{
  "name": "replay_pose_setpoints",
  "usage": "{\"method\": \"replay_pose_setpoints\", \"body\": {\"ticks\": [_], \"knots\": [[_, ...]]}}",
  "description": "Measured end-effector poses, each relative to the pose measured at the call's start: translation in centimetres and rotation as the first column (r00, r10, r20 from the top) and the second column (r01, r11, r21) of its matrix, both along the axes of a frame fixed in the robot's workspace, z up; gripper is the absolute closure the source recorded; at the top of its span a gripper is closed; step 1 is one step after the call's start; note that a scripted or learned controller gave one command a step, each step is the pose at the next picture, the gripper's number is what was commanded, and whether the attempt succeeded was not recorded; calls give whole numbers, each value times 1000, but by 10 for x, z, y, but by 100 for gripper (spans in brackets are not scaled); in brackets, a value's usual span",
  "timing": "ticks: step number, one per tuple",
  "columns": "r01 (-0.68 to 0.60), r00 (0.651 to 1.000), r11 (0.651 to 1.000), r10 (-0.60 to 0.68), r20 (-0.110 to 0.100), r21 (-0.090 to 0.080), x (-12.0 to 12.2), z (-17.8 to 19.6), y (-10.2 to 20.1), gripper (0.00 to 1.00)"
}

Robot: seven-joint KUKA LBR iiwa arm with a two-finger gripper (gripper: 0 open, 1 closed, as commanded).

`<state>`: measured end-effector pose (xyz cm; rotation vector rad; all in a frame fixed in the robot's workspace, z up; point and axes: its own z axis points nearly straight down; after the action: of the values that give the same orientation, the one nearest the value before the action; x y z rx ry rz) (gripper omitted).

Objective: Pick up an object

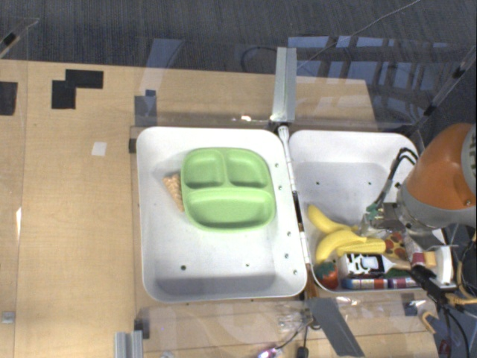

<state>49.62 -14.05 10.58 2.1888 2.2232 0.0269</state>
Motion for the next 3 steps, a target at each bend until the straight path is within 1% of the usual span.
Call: {"method": "replay_pose_setpoints", "body": {"ticks": [1, 2, 3], "knots": [[-347, 938, 938, 347, -21, 0, 59, 132, 36, 100], [-309, 951, 951, 309, -25, 3, 94, 21, 49, 100], [-309, 951, 951, 309, -23, 2, 95, 22, 49, 0]]}}
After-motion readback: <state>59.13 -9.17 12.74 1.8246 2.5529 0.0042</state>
